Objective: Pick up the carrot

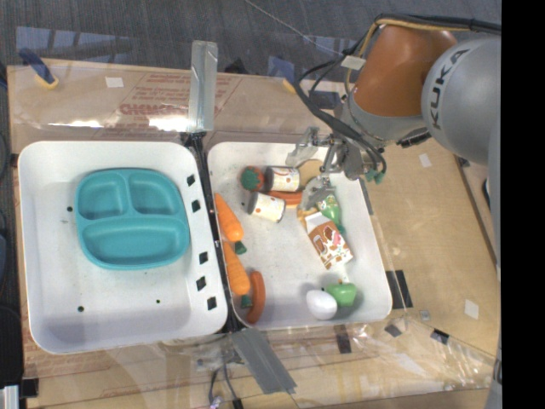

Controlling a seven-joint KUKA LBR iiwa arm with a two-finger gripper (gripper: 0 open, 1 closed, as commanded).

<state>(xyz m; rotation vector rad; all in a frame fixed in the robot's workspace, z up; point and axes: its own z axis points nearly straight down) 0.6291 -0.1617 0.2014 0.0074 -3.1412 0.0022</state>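
Observation:
Two orange carrots lie end to end along the left wall of the right bin (375,254): one carrot (227,219) higher up, with a dark green top, and a second carrot (238,273) below it. My gripper (313,162) hangs over the bin's upper right part, above a small tin (285,179) and a green packet (329,205). Its fingers stand apart, open, with nothing between them. It is well to the right of and above both carrots.
A teal divided plate (132,217) lies in the left bin (51,313). The right bin also holds a red-and-green fruit (249,177), a tipped white tin (266,208), a printed box (329,242), a white egg (321,304), a green piece (345,294) and a red-orange piece (256,297).

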